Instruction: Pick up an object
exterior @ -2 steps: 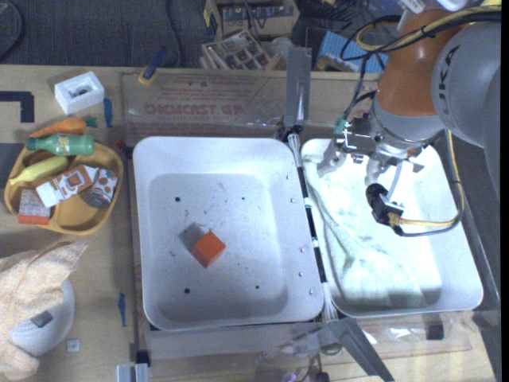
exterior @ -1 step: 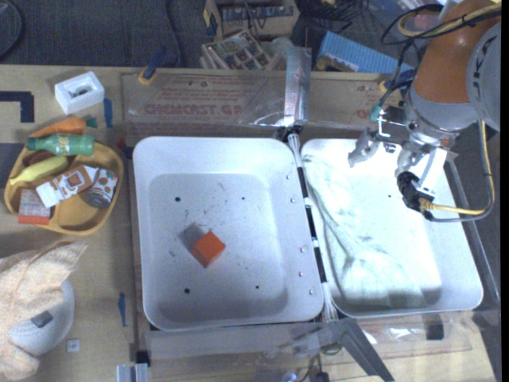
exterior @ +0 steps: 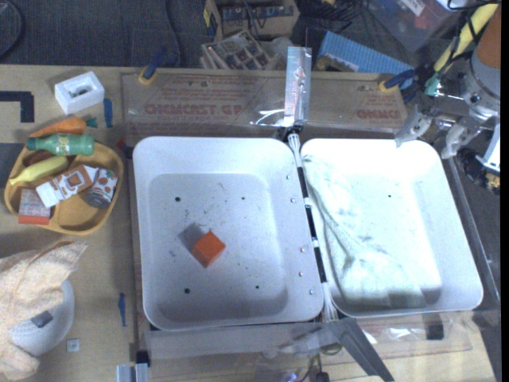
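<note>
A: Where is the arm (exterior: 487,50) sitting in the camera view?

B: It is reaching in at the upper right corner, staying over the counter's far right edge, just beyond the back right corner of the right bin (exterior: 445,213). The orange band is showing at the very edge of the frame, with yellow and black cables running up beside it.

A: And the end effector (exterior: 433,130)?

B: It is hanging below the wrist, at the right bin's back rim. It is too blurred and pale against the bin to tell how it is set, and nothing is showing in its grasp.

A: What is lying in the bins?

B: The left bin (exterior: 159,173) is holding an orange block (exterior: 209,249), sitting a little left of and below the bin's middle, turned at an angle with a grey shadow at its upper left. It is lying well apart from the arm. The right bin is showing grey scuff marks and a faint curved line across its floor.

A: Anything else standing on the counter (exterior: 119,102)?

B: At the left, a yellow bowl (exterior: 79,217) is holding a green bottle (exterior: 62,144), a banana-like piece and some small packets. A small white box (exterior: 79,91) is sitting behind it, and a pale cloth (exterior: 36,277) is lying in front of it. A clear panel (exterior: 207,102) is lying behind the bins.
</note>
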Robot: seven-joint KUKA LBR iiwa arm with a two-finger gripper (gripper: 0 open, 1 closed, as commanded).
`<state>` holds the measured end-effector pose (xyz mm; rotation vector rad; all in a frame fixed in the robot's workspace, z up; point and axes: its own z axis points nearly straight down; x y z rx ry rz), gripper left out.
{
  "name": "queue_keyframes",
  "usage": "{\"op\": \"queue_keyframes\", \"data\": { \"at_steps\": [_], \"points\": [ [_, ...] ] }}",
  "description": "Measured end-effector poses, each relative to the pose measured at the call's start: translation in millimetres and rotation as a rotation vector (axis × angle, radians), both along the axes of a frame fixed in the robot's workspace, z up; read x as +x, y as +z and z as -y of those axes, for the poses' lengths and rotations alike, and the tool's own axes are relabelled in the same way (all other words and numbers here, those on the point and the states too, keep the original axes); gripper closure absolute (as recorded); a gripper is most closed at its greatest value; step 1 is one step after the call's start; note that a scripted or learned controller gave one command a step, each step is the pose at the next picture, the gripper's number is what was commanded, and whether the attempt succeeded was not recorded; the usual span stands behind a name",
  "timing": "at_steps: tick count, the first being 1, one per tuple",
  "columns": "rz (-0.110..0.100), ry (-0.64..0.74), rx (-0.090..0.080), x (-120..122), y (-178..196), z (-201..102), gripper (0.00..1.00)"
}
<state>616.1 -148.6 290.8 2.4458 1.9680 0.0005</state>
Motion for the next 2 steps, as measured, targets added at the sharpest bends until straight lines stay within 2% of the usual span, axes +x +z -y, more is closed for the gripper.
{"op": "queue_keyframes", "data": {
  "at_steps": [1,2],
  "points": [
    [-0.004,-0.136,0.002,16.3,-106.2,-92.3,0.0],
    [0.0,-0.199,0.0,18.5,-119.4,-2.9,0.0]
  ]
}}
